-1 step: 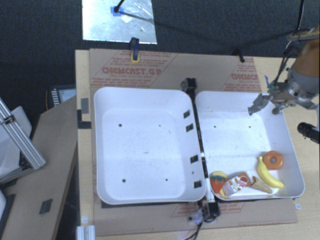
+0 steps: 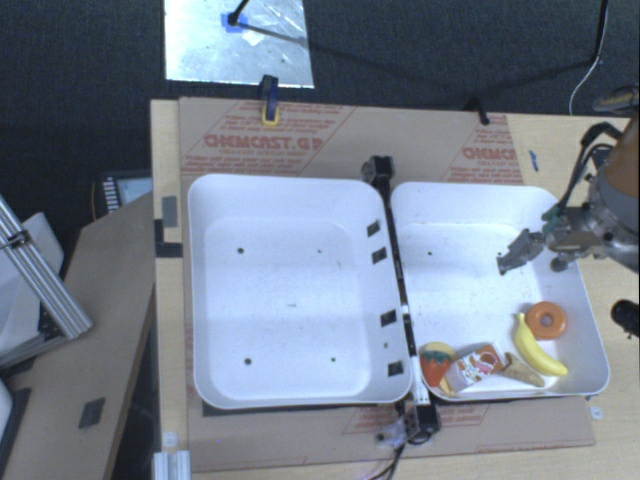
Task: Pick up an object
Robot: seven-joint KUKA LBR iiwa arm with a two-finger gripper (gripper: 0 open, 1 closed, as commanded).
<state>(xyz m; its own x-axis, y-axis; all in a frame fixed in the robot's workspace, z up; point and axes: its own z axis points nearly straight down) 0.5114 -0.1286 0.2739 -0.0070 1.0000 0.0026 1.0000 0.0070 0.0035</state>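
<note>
Banana (image 2: 538,348) lies below our claw (image 2: 516,251), toward the near right corner, its long axis slanting; claw state we cannot tell.

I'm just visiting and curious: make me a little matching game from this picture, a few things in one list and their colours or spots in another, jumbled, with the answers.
Things:
1. banana
2. round ring-shaped toy
3. gripper
4. clamp

Descriptions:
A. orange, right beside the banana's top end
B. over the right bin, above its upper right part
C. yellow, near the right bin's lower right corner
D. at the board's far edge, beyond the left bin

Pairs: 1-C, 2-A, 3-B, 4-D
</note>
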